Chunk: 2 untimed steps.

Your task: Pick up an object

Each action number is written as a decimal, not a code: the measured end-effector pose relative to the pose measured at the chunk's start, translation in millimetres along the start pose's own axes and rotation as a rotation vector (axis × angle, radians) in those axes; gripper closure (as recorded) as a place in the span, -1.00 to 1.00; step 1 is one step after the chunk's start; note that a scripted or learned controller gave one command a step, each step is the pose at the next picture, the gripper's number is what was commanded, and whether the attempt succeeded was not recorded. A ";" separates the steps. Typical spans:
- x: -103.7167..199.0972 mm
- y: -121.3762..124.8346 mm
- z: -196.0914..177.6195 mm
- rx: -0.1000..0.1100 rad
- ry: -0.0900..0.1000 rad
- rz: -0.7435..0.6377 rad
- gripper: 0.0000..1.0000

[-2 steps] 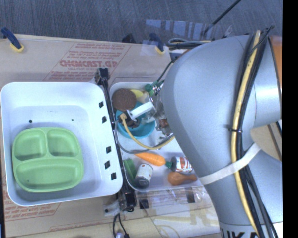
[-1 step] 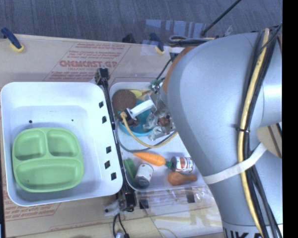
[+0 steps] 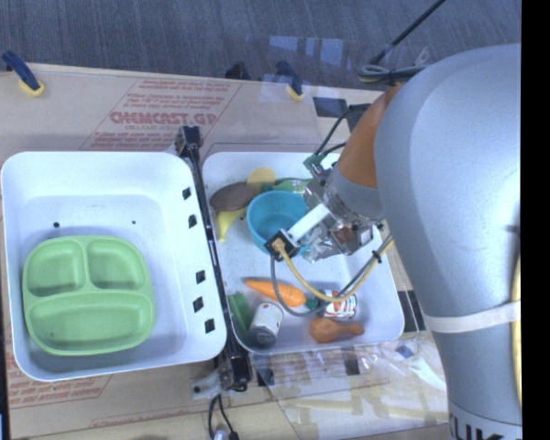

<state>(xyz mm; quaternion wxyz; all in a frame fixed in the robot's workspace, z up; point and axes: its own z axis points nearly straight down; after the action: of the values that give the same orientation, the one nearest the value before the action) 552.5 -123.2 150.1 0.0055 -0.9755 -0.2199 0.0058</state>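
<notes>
Camera view: the surface (image 3: 147, 108) carries two shallow white bins side by side. The left bin (image 3: 37, 177) holds a green divided plate (image 3: 89, 293), lying flat toward its seven o'clock corner. The right bin (image 3: 390, 324) is crowded. A blue bowl (image 3: 273, 218) sits near its middle, with a brown oval piece (image 3: 231, 196) touching it at nine o'clock and a yellow piece (image 3: 260, 178) just beyond it at twelve o'clock. At six o'clock from the bowl lies an orange carrot (image 3: 277, 291), stretched across the bin floor. Near the front wall stands a small white can (image 3: 266, 323) beside a dark green item (image 3: 241, 312). At four o'clock from the carrot are a red-and-white can (image 3: 341, 307) and an orange-brown lump (image 3: 334, 330), close together.

The grey arm (image 3: 458, 209), with its orange band (image 3: 362, 149), comes in from three o'clock. Its jaws (image 3: 335, 238) hang over the right bin just at the bowl's three o'clock edge; whether they are wide or narrow I cannot tell, since wrist hardware and cables crowd them.
</notes>
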 end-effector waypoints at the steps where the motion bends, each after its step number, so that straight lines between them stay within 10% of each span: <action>1: 0.1 -0.5 0.4 0.001 0.000 0.000 -1.00; 2: 4.7 -29.8 55.8 -0.005 0.008 0.060 -1.00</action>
<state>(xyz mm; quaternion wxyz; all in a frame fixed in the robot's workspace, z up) 543.1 -93.8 94.7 0.0037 -0.9816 -0.1908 0.0015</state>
